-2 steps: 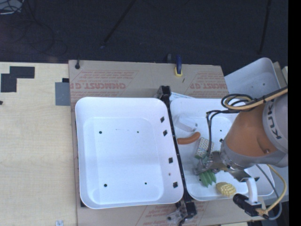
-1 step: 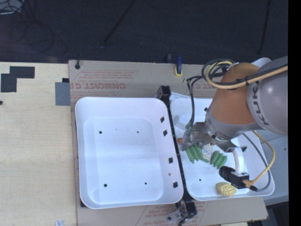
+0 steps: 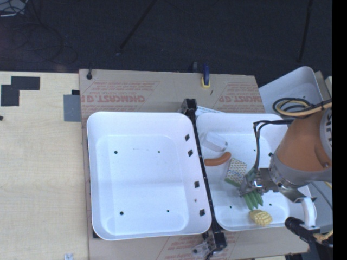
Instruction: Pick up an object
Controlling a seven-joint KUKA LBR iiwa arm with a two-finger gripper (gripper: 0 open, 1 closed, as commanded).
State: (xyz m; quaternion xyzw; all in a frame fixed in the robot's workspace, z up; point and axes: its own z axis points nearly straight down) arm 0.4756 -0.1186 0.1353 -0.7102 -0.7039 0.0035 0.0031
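Under end effector [image 3: 251, 188] (grip state unclear): green vegetable [image 3: 254, 199], long axis near-vertical, right bin [image 3: 238, 129].

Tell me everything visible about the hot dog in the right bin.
The hot dog is a small orange-brown sausage shape, smooth and slightly curved, likely a plastic toy. It lies flat on the floor of the right bin, near the divider, its right end higher in the picture. A clear cup lies just above it and a speckled block to its right; contact with either is unclear.
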